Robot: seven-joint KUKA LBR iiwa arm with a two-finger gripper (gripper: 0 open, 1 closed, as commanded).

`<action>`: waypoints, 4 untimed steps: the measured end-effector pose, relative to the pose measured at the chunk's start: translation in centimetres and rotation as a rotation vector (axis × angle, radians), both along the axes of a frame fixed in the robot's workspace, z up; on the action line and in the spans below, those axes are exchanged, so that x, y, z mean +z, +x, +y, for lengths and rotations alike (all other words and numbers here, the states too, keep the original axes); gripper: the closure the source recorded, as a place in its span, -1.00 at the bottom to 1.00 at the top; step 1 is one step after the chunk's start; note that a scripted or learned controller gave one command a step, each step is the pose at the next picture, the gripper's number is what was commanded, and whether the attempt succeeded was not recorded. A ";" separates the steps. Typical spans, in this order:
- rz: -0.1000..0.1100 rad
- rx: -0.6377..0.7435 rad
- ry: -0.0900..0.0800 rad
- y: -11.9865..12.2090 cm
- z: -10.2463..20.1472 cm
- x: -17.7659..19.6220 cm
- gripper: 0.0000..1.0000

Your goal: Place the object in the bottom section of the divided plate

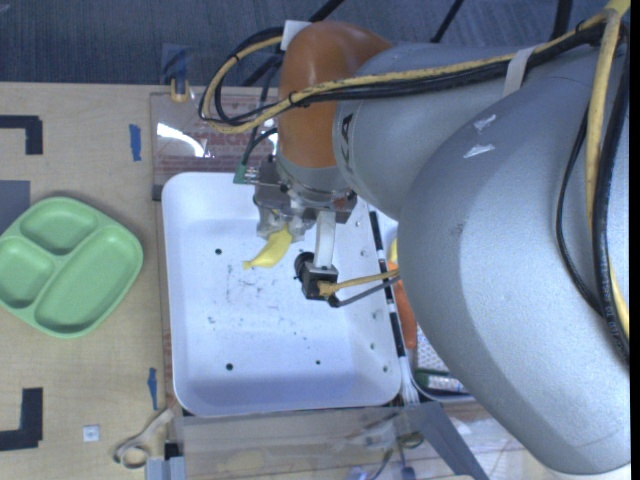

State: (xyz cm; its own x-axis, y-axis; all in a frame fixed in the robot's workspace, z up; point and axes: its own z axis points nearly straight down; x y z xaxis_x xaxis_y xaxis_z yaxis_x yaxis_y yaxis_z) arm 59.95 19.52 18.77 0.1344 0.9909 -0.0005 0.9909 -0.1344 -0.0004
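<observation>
One banana (270, 251), one divided plate (68, 265)

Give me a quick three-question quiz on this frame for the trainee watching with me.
1. True or false: the yellow banana-shaped object already lies on the green divided plate.
2. Multiple choice: where is the green divided plate? A) inside the white bin B) on the bench left of the white bin C) under the arm's orange band
3. Fill in: the gripper is above the ____ bin, right at the yellow object.

Key:
1. False; it is in the white bin, at the gripper.
2. B
3. white
</observation>
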 end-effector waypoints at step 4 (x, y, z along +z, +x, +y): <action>0.001 -0.819 0.001 -1.3 2.9 -0.5 1.00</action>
